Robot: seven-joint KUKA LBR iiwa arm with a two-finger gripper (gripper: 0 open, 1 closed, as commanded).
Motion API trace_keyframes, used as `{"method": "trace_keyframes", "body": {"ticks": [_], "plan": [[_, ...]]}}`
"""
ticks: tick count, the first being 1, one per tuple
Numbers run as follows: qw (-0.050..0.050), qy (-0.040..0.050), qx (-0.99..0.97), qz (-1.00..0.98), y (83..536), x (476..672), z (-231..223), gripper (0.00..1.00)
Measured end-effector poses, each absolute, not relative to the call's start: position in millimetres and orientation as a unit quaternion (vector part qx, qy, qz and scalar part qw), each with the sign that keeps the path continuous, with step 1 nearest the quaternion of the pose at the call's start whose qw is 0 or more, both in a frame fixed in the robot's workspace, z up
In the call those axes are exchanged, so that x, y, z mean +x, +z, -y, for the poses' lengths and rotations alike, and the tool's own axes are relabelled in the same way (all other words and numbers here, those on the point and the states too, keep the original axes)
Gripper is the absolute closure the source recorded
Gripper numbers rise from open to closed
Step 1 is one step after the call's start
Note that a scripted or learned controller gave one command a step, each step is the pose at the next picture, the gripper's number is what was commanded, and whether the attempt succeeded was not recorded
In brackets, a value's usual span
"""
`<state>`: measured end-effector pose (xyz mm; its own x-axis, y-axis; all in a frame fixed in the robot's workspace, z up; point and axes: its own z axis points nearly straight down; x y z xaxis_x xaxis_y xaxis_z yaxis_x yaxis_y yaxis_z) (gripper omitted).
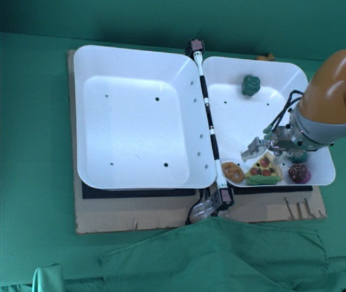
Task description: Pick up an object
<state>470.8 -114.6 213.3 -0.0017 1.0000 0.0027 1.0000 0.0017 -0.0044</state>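
Observation:
In the right bin (234, 111) several toy foods lie. A pizza slice (264, 170) sits at the front, with a pretzel (233, 172) to its left and a dark red berry (299, 173) to its right. A teal piece (299, 157) peeks out under the wrist. A green pepper (250, 84) rests near the back. My gripper (253, 149) hangs just above the pizza slice's tip, reaching in from the right. Nothing shows between its fingers.
The left bin (139, 117) stands beside the right one, split by a black-and-white divider rod (208, 117). Both sit on cardboard (130, 215) over a green cloth. A small orange object (265, 57) lies behind the right bin.

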Motion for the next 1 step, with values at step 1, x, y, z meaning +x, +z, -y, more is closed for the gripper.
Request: {"method": "trace_keyframes", "body": {"ticks": [1], "plan": [[-0.004, -0.0016, -0.710, 0.705, 228.9, 472.1, 119.5, 1.00]]}}
